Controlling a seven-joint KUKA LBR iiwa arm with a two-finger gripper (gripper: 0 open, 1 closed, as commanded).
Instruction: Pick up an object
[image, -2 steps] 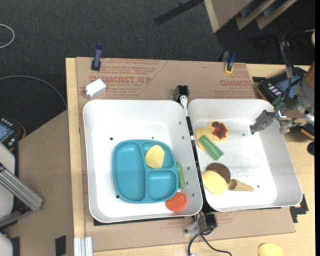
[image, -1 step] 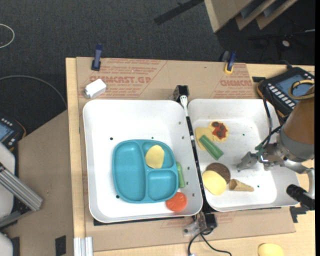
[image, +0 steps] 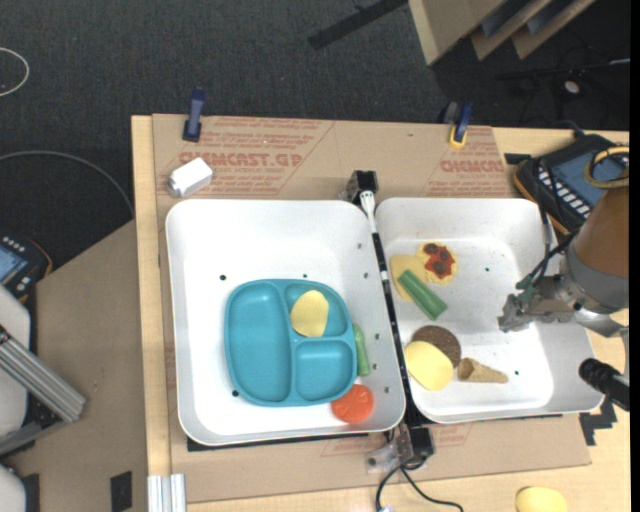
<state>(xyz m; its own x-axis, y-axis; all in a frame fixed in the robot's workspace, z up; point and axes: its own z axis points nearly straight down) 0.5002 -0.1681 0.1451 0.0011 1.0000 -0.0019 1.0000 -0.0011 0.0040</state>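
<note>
right bin (image: 470, 215): far side bare | food cluster (image: 432, 320) crowds left side | teal tray (image: 262, 345) fills left bin (image: 200, 300)

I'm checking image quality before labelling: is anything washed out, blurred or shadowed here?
Camera view: even overhead light; the white bins are bright but keep detail; soft shadows hug the blue tray; the gripper and arm look slightly soft; small right-bin items are coarse.

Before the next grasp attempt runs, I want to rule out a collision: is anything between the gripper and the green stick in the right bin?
Nothing visible does. The gripper sits over bare floor of the right bin, and the stretch toward the green stick is open. The brown disc and cone lie nearer the front, off that line.
</note>
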